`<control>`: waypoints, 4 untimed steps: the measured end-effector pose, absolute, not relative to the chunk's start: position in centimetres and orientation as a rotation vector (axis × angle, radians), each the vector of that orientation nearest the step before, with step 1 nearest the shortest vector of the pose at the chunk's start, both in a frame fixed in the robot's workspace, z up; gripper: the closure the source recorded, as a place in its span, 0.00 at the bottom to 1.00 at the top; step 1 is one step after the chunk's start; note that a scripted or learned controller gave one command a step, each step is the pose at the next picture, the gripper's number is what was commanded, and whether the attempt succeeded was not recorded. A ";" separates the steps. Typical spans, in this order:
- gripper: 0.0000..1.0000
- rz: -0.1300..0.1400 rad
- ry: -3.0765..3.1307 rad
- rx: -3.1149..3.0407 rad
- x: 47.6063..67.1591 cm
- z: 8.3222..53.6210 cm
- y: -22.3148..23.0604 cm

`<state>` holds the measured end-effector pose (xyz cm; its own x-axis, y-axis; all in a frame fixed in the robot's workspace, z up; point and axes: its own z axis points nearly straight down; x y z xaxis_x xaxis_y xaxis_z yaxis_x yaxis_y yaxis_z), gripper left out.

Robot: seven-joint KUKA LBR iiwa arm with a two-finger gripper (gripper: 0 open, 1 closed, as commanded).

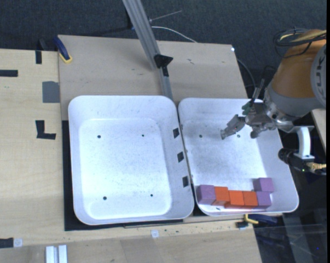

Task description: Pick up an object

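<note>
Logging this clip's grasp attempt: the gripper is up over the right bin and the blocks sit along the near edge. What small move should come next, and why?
Probably a short travel toward the bin's near edge. The gripper hangs over the bare upper part of the right bin, with nothing between its fingers, while the purple and orange blocks lie in a row at the near wall.

Blocks: purple block (206,193), two orange blocks (236,197) and a purple L-shaped piece (263,190) lie flat in a row w/ sides touching. Row sits along near wall of right bin (208,114), toward its right corner.
</note>
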<state>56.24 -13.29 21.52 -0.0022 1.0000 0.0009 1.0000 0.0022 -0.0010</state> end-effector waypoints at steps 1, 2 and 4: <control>0.00 0.011 -2.214 -2.213 51.8 13.7 -11.6; 0.00 0.001 -2.224 -2.218 59.0 8.9 -12.1; 0.00 0.002 -2.223 -2.216 51.7 9.0 -10.9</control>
<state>51.68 -10.92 9.05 -0.0030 1.0000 0.0011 1.0000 0.0030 -0.0025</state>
